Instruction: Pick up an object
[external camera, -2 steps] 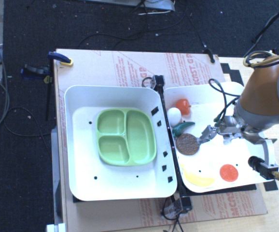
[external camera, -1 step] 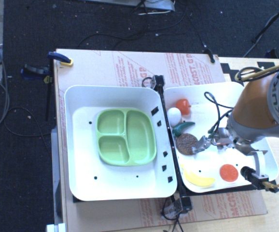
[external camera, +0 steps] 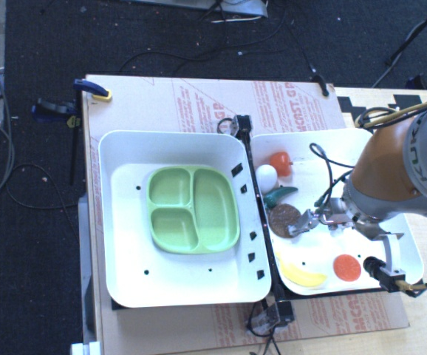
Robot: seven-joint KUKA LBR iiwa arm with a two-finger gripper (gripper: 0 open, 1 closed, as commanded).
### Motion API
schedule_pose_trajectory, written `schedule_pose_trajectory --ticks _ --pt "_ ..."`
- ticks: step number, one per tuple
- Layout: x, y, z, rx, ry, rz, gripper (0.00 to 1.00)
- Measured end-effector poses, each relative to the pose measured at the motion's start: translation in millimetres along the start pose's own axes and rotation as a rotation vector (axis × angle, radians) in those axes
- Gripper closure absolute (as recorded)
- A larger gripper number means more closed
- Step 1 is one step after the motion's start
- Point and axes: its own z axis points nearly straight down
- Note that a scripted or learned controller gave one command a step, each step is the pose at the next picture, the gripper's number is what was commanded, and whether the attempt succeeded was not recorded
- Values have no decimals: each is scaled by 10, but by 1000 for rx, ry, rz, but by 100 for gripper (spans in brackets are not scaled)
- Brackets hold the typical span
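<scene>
Looking down, I see the gripper [external camera: 300, 225] touching the brown round object [external camera: 282, 217] in the right bin [external camera: 413, 251]. I cannot tell its state.

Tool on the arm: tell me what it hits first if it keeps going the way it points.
Probably the brown round object: the tool points left at its edge. Height above it is unclear from this slanted view.

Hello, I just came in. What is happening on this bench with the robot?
A grey arm with an orange band reaches into the right white bin. Its gripper is low at the brown round disc, near a teal toy, a white ball and an orange-red ball. A yellow banana and a red disc lie nearer the front. The left bin holds a green divided plate.
</scene>
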Motion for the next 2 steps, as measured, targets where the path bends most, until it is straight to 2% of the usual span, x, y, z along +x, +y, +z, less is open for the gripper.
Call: schedule_pose_trajectory --ticks 1,2 --pt "-9 16 -115 -5 -2 1 100" --pt "-6 63 -538 3 0 0 100"
